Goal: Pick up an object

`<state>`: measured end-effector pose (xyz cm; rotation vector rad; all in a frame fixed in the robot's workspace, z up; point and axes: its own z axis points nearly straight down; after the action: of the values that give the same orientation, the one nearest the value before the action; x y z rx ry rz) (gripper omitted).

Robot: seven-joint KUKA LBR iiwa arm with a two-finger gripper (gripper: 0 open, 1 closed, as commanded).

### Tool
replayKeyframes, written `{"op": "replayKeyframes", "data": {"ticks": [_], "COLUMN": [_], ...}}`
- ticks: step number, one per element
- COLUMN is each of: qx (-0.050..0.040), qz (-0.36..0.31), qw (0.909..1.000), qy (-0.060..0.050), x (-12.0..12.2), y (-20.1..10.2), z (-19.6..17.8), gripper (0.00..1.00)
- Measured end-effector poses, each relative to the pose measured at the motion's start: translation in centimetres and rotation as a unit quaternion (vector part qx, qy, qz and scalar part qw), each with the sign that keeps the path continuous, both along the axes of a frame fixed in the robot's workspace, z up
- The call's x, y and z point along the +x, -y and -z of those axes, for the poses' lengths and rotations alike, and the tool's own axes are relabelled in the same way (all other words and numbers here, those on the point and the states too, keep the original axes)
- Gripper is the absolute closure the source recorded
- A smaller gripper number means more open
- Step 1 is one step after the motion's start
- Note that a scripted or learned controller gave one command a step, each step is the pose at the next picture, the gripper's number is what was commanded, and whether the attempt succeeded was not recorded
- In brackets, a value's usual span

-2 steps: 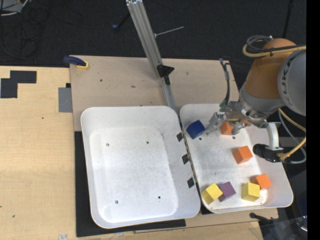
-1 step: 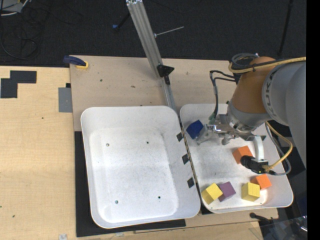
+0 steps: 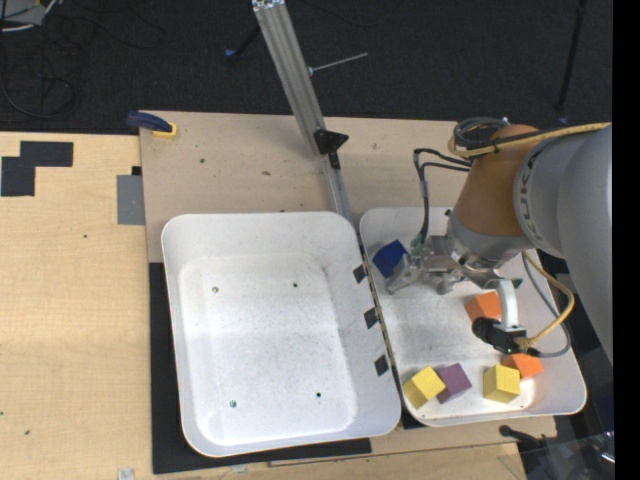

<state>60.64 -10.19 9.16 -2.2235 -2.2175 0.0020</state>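
Camera view: gripper (image 3: 412,271) beside blue block (image 3: 389,258).

light wooden bench (image 3: 250,168) carrying two shallow white bins side by side, left bin (image 3: 190,258) larger, right bin (image 3: 570,393) touching its right rim. black mat (image 3: 160,388) lying under the left bin. grey patch (image 3: 129,198) sitting near the bench's left edge.
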Motion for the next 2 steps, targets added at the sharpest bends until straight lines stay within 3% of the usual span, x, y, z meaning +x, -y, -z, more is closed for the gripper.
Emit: {"op": "replayKeyframes", "data": {"ticks": [1, 2], "qx": [0.0007, 0.0000], "qz": [0.003, 0.003], "qw": [1.0000, 1.0000], "qy": [0.000, 0.002], "x": [0.0, -0.9], "y": [0.2, 0.4], "z": [-1.0, -5.8], "gripper": [1.00, 1.00]}}
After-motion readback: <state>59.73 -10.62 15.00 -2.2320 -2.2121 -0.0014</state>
